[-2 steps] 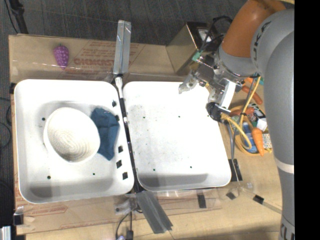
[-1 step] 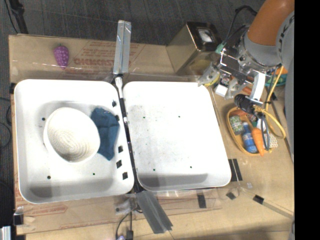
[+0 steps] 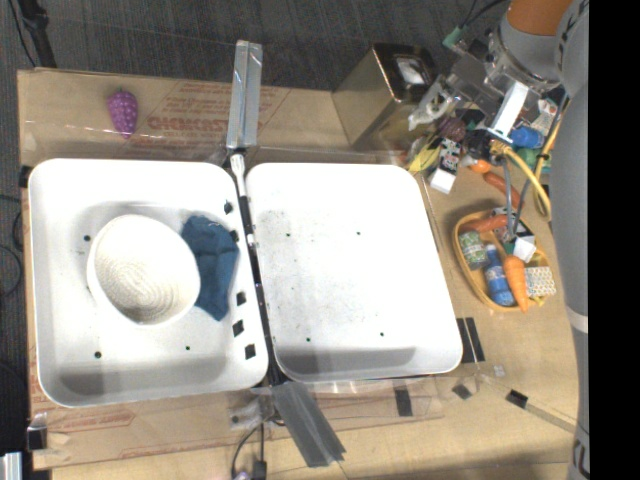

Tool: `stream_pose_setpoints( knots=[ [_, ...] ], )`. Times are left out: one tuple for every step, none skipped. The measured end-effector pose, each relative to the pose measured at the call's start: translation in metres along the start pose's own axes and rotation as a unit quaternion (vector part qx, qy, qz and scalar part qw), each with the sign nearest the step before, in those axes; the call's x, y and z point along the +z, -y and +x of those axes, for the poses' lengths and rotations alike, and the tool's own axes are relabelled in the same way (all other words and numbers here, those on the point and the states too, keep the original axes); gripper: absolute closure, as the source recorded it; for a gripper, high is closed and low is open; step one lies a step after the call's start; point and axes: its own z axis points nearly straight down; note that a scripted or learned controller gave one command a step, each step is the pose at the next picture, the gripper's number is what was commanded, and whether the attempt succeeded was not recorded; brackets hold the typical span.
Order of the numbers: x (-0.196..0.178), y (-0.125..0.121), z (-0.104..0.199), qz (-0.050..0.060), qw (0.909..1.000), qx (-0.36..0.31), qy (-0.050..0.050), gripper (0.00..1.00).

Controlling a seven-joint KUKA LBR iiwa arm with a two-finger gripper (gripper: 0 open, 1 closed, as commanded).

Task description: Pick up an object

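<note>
Gripper (image 3: 437,108) sits at far right, beyond the far-right corner of the right bin (image 3: 345,353), above the clutter outside the bins. Its light fingers point left; whether they are parted or closed cannot be told against the clutter, and nothing is visibly held between them. Grey arm (image 3: 530,43) with orange band rises behind it to the upper right.

Objects to pick lie well apart from the gripper, across in the left bin (image 3: 60,368): a white woven dome-shaped object (image 3: 143,268) in the middle of the bin, and a blue cloth (image 3: 212,263) touching its right side, close to the wall between the bins.

Outside the bins: a small yellow-rimmed tray (image 3: 462,258) of mixed items on the bench, right of the right bin; a purple object (image 3: 123,111) on the far left.
</note>
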Motion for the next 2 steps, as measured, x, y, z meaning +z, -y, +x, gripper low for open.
stream_pose_setpoints(
  knots=[
    [-0.094, 0.032, -0.027, 0.0, 0.9957, 0.092, 0.0, 0.0],
    [-0.07, 0.072, -0.047, 0.002, 0.9992, -0.04, 0.0, 0.0]
  ],
)
